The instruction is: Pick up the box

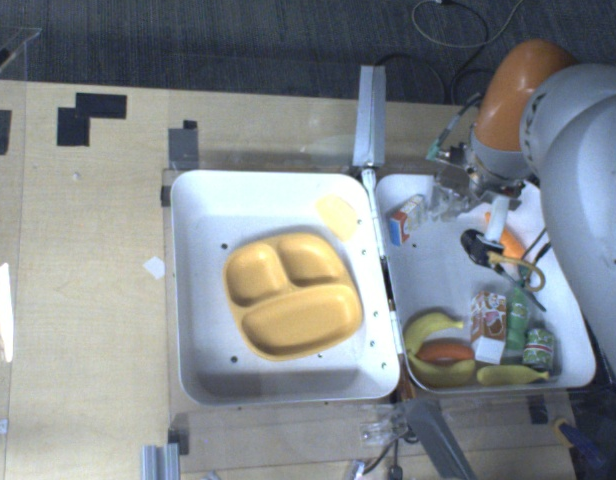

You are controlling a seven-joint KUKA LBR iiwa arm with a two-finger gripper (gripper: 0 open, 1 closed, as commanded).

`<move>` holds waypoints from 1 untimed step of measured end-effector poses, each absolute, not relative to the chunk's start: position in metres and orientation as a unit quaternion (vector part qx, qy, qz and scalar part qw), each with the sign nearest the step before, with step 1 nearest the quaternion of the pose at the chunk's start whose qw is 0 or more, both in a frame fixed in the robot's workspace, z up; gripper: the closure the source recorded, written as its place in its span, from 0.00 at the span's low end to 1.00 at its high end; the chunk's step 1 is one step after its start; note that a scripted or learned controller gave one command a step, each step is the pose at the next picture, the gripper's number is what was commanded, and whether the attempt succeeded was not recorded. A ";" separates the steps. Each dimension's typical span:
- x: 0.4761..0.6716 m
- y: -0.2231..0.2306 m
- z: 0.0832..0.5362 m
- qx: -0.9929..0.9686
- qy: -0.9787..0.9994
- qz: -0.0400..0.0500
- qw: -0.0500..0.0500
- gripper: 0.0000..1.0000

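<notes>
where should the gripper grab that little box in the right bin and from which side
Probably from above, closing across the short width of the box. It lies near the far left corner of the right bin, close to the divider wall, so a sideways approach from the left looks blocked. The gripper sits just to its right, with open bin floor between them, which leaves room for a finger on that side.

Claw [450,201] over box [406,218], rt bin [428,268].

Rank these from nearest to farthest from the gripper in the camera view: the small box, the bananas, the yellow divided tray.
From the gripper:
1. small box, just to its left, in the right bin's upper left corner.
2. bananas, near that bin's bottom edge.
3. yellow divided tray, over in the left bin.
</notes>
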State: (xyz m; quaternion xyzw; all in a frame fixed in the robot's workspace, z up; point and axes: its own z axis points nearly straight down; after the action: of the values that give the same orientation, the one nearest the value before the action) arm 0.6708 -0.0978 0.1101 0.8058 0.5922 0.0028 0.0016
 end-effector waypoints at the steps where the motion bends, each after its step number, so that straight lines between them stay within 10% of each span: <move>1: 0.664 -0.062 0.187 0.807 0.590 0.003 0.002 1.00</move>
State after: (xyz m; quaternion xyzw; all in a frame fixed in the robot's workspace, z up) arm 0.6638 -0.0624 0.1873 0.8071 0.5904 0.0029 0.0021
